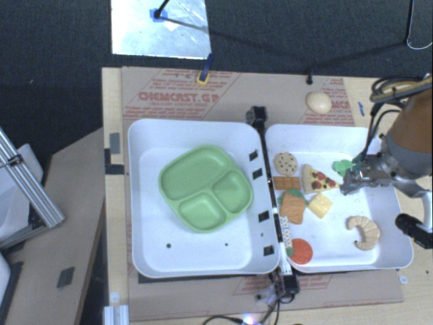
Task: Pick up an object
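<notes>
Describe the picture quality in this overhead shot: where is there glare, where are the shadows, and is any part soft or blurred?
In the camera view, glare washes out the shiny sheet at top; the white bins are bright and evenly lit, with soft shadows under the green plate and the toy foods; the arm at right looks slightly soft, and the gripper is too small and dark to read.

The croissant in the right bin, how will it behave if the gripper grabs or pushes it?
The croissant looks like a moulded toy, so probably stiff and light. Its curved, ridged shape may pivot or slip between narrow fingers. It lies flat on the smooth bin floor, so a push would likely slide it, not roll it.
</notes>
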`<action>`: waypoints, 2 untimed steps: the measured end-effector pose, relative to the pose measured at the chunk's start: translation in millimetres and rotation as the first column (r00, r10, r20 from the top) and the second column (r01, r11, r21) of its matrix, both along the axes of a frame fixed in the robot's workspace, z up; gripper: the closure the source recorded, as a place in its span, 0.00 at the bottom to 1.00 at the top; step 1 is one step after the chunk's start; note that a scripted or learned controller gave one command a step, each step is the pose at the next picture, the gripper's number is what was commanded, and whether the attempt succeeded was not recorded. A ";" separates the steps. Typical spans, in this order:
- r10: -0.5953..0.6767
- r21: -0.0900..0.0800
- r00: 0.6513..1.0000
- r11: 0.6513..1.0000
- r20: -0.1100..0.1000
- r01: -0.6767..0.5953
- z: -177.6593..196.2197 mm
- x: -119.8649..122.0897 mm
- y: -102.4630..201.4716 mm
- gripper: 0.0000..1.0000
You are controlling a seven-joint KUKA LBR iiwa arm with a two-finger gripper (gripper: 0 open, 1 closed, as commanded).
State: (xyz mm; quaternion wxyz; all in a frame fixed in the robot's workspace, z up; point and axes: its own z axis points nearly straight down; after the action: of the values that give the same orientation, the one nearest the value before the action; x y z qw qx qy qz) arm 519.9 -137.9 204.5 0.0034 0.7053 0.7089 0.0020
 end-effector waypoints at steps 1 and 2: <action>-0.001 0.001 1.000 1.000 -0.003 0.001 21.3 1.4 -0.1 1.00; 0.004 0.004 1.000 1.000 -0.006 -0.004 13.2 0.5 55.9 1.00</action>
State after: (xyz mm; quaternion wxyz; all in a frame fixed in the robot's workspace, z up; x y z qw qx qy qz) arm 520.4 -82.0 217.7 -0.0001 0.7037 0.7105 0.0013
